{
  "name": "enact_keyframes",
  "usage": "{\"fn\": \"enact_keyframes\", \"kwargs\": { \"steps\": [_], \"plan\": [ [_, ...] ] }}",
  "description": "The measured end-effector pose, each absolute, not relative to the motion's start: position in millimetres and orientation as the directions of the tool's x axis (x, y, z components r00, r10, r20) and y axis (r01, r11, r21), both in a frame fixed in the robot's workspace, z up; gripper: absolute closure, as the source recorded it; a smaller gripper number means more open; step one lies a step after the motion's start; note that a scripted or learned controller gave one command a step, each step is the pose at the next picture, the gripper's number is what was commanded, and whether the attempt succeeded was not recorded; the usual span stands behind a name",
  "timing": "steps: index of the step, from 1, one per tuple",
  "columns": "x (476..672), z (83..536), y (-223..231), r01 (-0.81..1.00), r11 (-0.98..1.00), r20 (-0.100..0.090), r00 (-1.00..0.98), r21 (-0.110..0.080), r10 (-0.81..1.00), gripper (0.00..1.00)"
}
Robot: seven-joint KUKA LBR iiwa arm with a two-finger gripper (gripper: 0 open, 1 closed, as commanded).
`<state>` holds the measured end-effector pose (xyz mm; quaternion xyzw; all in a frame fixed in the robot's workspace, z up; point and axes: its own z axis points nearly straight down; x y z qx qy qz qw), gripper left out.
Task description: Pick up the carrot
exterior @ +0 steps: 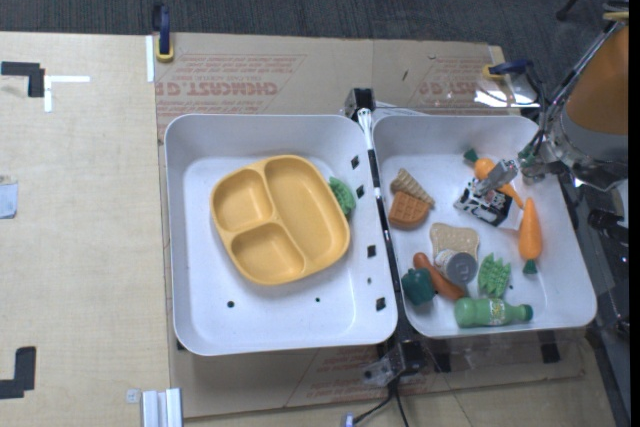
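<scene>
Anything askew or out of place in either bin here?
The green bottle lies on its side in the right bin, and the yellow plate sits skewed in the left bin with a green toy against its rim.

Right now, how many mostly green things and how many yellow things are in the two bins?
Green: 4 (leafy piece beside the plate, dark green toy, second leafy piece, bottle)
Yellow: 1 (the plate)
Total: 5

My arm (592, 147) is grey with a broad orange band (610, 85) above the wrist, ending in a slim silvery gripper (497, 177).
</scene>
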<state>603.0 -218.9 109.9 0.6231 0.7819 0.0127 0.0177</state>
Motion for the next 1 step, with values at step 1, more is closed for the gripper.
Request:
{"fn": "enact_keyframes", "kwargs": {
  "steps": [1],
  "plan": [
    [605.6,123.2,-219.5,0.974,0.223,-0.013,-0.223,0.047,0.975,1.0]
  ]
}}
